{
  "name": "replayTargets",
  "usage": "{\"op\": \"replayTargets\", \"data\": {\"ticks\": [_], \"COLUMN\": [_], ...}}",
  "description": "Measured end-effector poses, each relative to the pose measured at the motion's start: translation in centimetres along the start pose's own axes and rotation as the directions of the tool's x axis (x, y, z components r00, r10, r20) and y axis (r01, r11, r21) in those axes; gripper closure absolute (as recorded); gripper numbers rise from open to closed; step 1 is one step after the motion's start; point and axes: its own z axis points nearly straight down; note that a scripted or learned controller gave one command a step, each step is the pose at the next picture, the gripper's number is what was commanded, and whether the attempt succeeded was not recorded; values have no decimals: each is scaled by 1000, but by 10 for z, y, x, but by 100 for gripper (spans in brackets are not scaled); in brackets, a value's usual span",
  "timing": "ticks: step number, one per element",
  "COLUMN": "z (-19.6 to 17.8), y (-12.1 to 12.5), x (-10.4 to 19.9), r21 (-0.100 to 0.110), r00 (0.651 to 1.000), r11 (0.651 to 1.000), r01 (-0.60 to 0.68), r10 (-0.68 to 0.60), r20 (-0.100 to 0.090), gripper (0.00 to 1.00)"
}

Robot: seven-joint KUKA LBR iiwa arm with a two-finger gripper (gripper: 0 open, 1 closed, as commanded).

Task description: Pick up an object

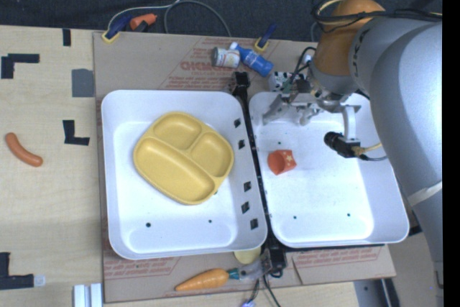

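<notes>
In the right white shallow bin [388, 226], the small red angular block [282, 161] lies below-left of the metal two-finger gripper [287, 113], whose jaws stand apart, holding nothing.

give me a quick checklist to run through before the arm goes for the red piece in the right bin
1. Target found: red piece lies in the right bin. Ok.
2. Room around it: bare bin floor on every side. Ok.
3. Gripper over the target: it sits toward the bin's far edge, off to one side. Not ok.
4. Nothing held already: cannot tell.
5. Yellow divided plate out of the way, in the left bin. Ok.
</notes>
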Motion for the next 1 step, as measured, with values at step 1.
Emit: {"op": "replayTargets", "data": {"ticks": [1], "z": [11], "y": [-63], "x": [12], "r21": [1], "r00": [1000], "r11": [1000], "r01": [-1], "r10": [1], "r20": [0], "gripper": [0]}}
